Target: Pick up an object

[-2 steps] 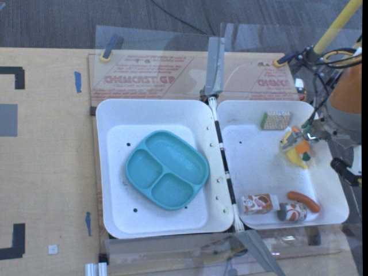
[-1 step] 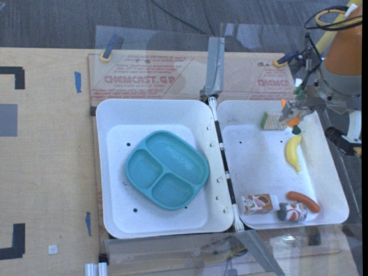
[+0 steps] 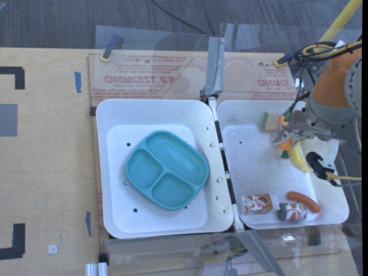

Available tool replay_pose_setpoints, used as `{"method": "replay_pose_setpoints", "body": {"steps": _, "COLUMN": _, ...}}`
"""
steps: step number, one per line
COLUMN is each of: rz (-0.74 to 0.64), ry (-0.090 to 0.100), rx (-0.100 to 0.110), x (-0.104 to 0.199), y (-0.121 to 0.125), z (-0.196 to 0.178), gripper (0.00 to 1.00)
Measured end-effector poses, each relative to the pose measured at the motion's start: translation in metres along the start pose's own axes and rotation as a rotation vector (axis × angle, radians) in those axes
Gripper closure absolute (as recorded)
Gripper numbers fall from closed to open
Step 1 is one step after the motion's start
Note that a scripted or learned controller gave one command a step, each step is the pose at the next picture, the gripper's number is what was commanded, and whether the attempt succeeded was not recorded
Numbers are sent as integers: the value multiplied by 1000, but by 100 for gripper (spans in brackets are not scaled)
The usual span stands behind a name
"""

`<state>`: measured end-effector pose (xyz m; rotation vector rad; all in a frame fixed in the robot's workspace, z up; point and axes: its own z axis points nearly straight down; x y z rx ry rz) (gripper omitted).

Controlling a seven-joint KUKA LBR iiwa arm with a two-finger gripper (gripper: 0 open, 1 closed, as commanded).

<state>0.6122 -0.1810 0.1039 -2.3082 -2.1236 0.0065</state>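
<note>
Two white bins sit side by side on the tabletop; the left bin (image 3: 109,154) holds a teal divided plate (image 3: 167,169). The pincer (image 3: 289,135) hangs low in the right bin (image 3: 253,171), its opening impossible to tell, beside a yellow banana (image 3: 298,157). Nothing appears lifted, so the pick seems not yet done.
</note>
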Motion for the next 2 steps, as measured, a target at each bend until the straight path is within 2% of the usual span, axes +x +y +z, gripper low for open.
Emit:
{"method": "replay_pose_setpoints", "body": {"steps": 1, "rz": -90, "ry": -2, "rx": -9, "x": 42, "y": 8, "z": -111, "gripper": 100}}
{"method": "replay_pose_setpoints", "body": {"steps": 2, "rz": 42, "ry": -2, "rx": -9, "x": 58, "y": 21, "z": -236, "gripper": 100}}
